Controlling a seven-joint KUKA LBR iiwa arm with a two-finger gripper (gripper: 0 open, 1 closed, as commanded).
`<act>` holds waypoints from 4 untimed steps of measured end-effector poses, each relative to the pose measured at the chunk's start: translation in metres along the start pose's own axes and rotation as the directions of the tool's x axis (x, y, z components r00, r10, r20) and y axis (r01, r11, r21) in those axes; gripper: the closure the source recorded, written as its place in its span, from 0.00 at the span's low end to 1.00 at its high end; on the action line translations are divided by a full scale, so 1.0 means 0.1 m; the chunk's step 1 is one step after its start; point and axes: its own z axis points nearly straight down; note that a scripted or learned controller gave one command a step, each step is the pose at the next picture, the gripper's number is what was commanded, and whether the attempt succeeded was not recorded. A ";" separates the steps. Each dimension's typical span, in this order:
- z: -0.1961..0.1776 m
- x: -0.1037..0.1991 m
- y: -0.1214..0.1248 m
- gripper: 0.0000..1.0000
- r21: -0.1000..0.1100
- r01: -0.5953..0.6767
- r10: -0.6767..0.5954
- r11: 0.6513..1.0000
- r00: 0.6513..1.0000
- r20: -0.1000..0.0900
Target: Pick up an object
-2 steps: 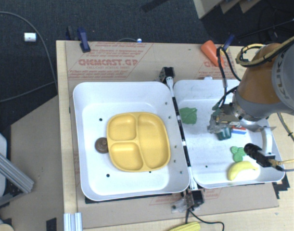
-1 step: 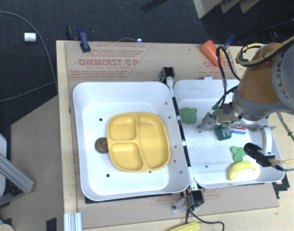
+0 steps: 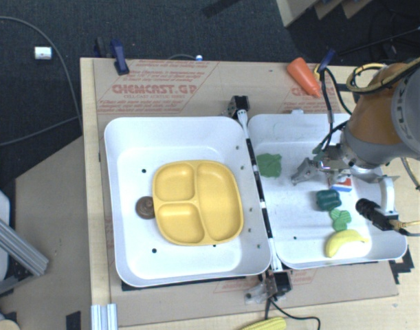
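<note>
We see the gripper low over the right bin, fingers spread open, nothing between them. It points toward the bin's left half, with bare white floor below and to its left. A green flat piece lies just left of the fingers, near the shared wall between bins.

Just right of the fingers and under the wrist sit a teal block and a small red, white and blue item, partly hidden. Nearer the front wall: a green lumpy toy and a yellow banana, close together, banana almost at the front rim.

The arm comes in from the right, orange band above the wrist, bent down over the bin's right edge. A black cable end hangs near the right wall.

Left bin: yellow divided plate in the middle, a brown disc touching its left edge, open floor all round.

Cardboard behind the bins reads roughly "CHEMCAST GP" in red, reversed. An orange carrot lies on the bench behind the right bin.
</note>
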 end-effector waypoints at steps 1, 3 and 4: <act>0.21 -0.30 -0.38 0.00 0.003 -0.001 0.001 1.000 1.000 -0.002; 0.16 -0.59 0.06 0.00 -0.009 0.000 0.000 1.000 1.000 0.006; 0.04 -0.60 0.08 1.00 -0.015 0.001 -0.001 1.000 1.000 0.010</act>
